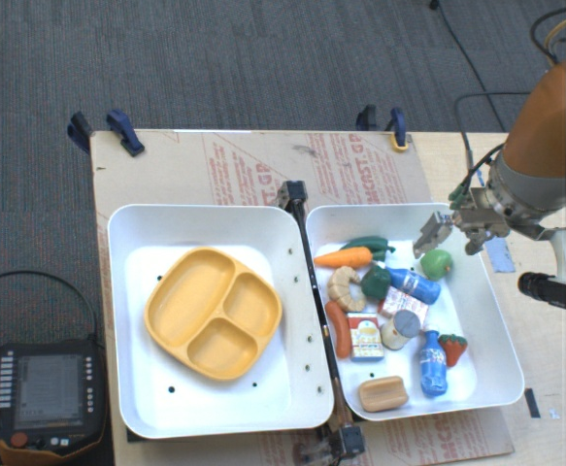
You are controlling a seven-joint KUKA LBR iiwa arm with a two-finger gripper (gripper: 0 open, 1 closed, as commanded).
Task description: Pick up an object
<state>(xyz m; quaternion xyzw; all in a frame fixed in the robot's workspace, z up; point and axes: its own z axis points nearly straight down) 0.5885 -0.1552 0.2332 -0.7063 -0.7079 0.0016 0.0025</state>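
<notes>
One gripper (pixel 454 231) hangs at the right bin's (pixel 501 309) upper right, its grip state indiscernible, just above a green round fruit (pixel 438 263), the likeliest target. Toy foods crowd this bin, apparently as pick stock. The fruit shows no clear long axis; the nearby carrot (pixel 344 257) lies left-right. The left bin (pixel 127 260) holds a yellow divided plate (pixel 214 313).
</notes>
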